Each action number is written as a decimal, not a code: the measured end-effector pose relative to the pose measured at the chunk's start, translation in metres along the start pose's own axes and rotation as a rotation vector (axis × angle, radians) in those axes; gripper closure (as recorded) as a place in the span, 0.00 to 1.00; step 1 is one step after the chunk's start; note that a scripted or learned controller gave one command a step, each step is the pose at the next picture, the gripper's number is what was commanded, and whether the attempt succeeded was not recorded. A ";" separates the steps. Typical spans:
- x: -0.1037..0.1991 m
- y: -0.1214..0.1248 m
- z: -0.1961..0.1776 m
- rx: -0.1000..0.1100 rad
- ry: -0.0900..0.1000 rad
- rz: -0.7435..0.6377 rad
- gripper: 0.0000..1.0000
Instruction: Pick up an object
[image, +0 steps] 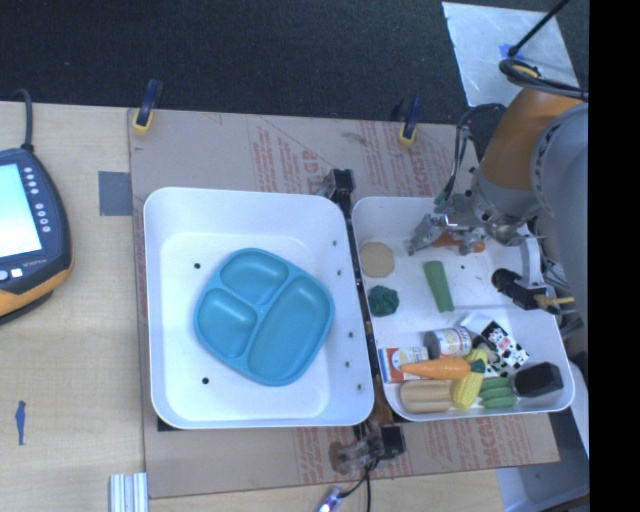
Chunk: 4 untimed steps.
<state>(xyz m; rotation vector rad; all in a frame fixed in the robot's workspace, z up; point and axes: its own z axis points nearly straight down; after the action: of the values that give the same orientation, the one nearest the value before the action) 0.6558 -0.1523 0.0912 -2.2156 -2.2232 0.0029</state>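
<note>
Green flat bar lies mid-frame in the right bin — the gripper hovers just above it, fingers spread, holding nothing.

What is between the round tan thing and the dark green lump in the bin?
Nothing. In the camera view, bare white bin floor separates the round tan disc from the dark green lump just below it.

Divided plate in left bin; small items in right bin.
</note>
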 end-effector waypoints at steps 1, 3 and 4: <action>-0.013 -0.049 -0.006 0.001 -0.001 -0.001 0.00; -0.039 -0.043 -0.016 0.000 0.000 0.002 0.00; -0.020 0.000 -0.001 -0.001 0.000 0.001 0.00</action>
<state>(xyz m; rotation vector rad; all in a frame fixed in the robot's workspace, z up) 0.6563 -0.1720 0.0919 -2.2167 -2.2228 0.0017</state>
